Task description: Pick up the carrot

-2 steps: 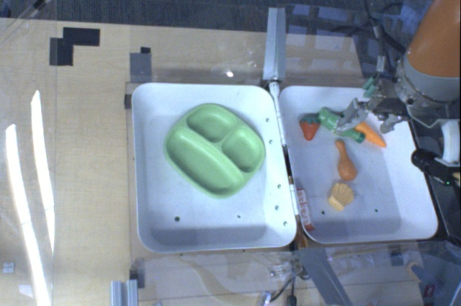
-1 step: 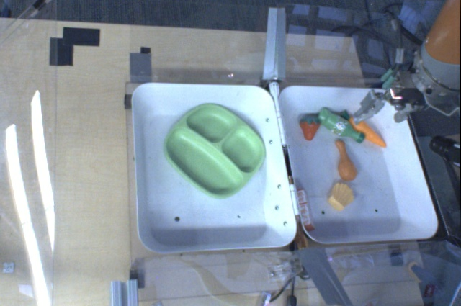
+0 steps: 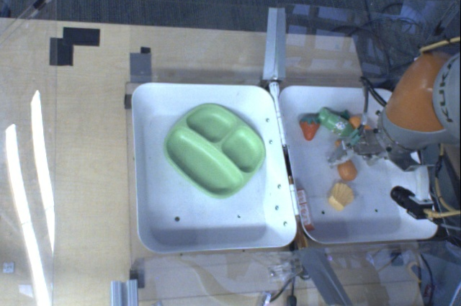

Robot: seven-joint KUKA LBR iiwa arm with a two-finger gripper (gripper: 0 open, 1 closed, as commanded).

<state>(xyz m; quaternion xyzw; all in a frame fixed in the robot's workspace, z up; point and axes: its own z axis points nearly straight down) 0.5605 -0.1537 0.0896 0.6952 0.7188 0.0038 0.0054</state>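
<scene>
Starting at the frame's lower edge: in the right bin (image 3: 374, 225) a yellow chunk (image 3: 341, 195) sits lowest. Just above it is the carrot (image 3: 347, 170), a stubby orange piece with no clear long axis I can make out. The gripper (image 3: 344, 147) hangs right above it, nearly on top; can't tell if it's spread or pinched. Further up are a green bottle-like toy (image 3: 333, 119) and a strawberry (image 3: 310, 129). Bare floor lies left of the carrot, the wall well off.
</scene>
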